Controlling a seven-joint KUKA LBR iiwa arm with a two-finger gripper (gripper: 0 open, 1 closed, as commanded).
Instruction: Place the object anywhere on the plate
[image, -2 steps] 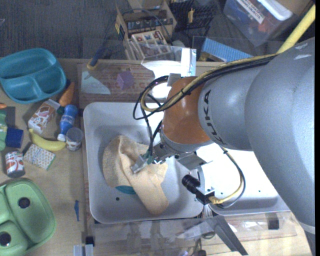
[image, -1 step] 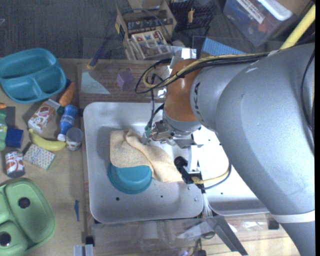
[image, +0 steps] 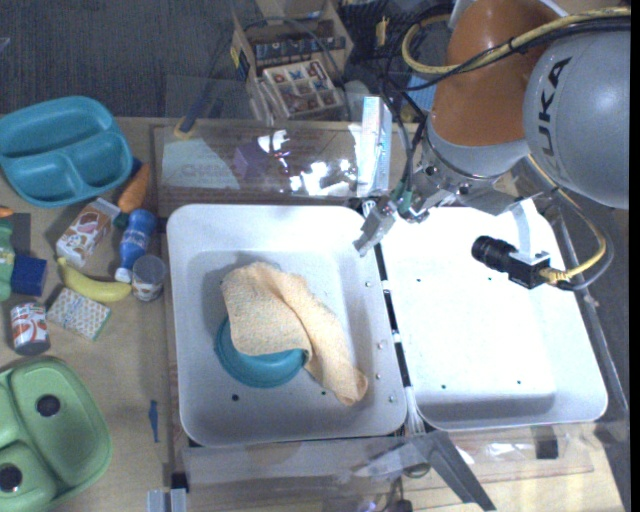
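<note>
A yellow cloth (image: 290, 320) lies crumpled in the left bin (image: 190, 250), draped over a blue plate (image: 250, 365). Just the plate's front-left edge peeks out from under the cloth. My gripper (image: 372, 232) hangs over the back rim where the two bins meet, up and to the right of the cloth and apart from it. Nothing shows in its grasp. The grey arm with its orange band (image: 490, 60) comes in from the upper right.
The right bin (image: 480, 350) lies under the arm, where a black camera block (image: 503, 258) and yellow cable hang. Left of the bins sit a teal divided tray (image: 65, 150), a banana (image: 92, 283), a blue bottle (image: 135, 240), a can (image: 149, 273) and a green tray (image: 45, 435).
</note>
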